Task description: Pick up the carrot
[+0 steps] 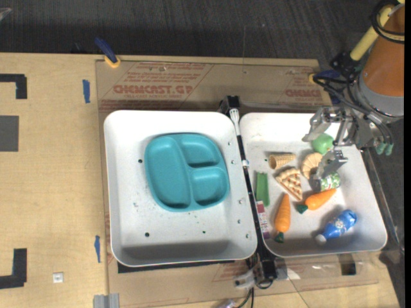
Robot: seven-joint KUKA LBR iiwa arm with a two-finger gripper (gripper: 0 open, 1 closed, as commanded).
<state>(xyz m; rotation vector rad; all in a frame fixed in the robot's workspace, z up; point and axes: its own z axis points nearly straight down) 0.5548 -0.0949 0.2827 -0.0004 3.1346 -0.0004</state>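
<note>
Two orange carrots lie in the right bin (372,236). One carrot (282,214) stands lengthwise near the bin's front left, green end toward the front. The other carrot (319,199) lies slantwise in the middle, its green end to the left. My gripper (329,147) hangs over the bin's back right part, just behind the slanted carrot and above a light green piece (323,142). I see no carrot in the gripper.
Around the carrots lie a waffle (290,182), a cone (281,161), a green stick (261,187), a blue bottle (337,225) and a green-and-white piece (330,182). The left bin (122,223) holds a teal divided plate (187,170).
</note>
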